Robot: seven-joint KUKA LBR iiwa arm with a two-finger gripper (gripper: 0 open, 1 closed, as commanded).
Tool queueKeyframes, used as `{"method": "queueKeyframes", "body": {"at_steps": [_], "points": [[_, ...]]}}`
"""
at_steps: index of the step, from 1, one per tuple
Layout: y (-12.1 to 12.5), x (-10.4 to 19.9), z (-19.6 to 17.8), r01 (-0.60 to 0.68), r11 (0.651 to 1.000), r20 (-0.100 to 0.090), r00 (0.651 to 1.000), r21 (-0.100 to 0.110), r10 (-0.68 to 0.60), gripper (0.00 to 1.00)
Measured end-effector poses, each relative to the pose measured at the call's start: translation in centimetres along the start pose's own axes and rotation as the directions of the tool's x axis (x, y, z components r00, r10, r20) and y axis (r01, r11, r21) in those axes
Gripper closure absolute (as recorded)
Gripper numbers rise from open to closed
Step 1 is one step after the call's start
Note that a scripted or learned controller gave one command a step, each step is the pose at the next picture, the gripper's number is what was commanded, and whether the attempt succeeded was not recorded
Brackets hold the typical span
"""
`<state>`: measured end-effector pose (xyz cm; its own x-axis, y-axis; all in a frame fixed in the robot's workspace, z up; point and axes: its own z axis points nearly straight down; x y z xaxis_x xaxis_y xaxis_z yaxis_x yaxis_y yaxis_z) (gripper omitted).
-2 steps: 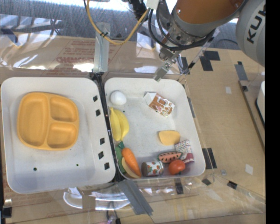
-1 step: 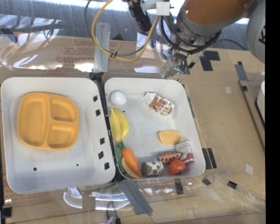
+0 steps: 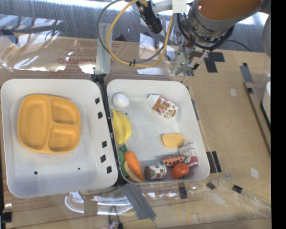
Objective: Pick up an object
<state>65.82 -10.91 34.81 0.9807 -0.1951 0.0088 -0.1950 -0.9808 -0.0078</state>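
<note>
Spanning the desk [image 3: 229, 128] side by side are two shallow white bins, shown from above at a slant. The left bin [image 3: 9, 142] is occupied by a yellow divided tray [image 3: 48, 123]; the right bin [image 3: 148, 128] holds all the small candidates for picking. The arm [image 3: 229, 1], grey with an orange band, is seen at the upper right, and the pincer [image 3: 185, 63] is hung beyond the far rim of the right bin, above no object; whether it is apart or together cannot be told, as the tips are lost among cables and brackets.

Risks are judged as follows, by size of object. The banana [image 3: 122, 126] and the carrot [image 3: 133, 165] are pressed along the left wall, so one finger could be blocked by the wall and the grasp lost. The snack packet [image 3: 162, 106] lies flat and apart from its neighbours; it could be slid rather than lifted. The yellow wedge [image 3: 173, 140] is low and smooth and could be squeezed out sideways. The small can [image 3: 156, 171], the tomato [image 3: 180, 170] and the watermelon slice [image 3: 173, 160] are crowded in the near corner, so neighbours could be struck or two things caught at once. The egg [image 3: 120, 99], round and near the far left corner, could be rolled away at first touch.
</note>
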Motion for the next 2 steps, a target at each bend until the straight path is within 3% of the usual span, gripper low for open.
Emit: {"method": "queueKeyframes", "body": {"at_steps": [1, 2], "points": [[10.0, 2.0, -4.3, -0.005, 1.000, -0.002, 1.000, -0.003, 0.005, 1.00], [9.5, 1.9, -1.3, 0.004, 1.000, 0.006, 1.000, 0.000, -0.004, 1.00]]}}
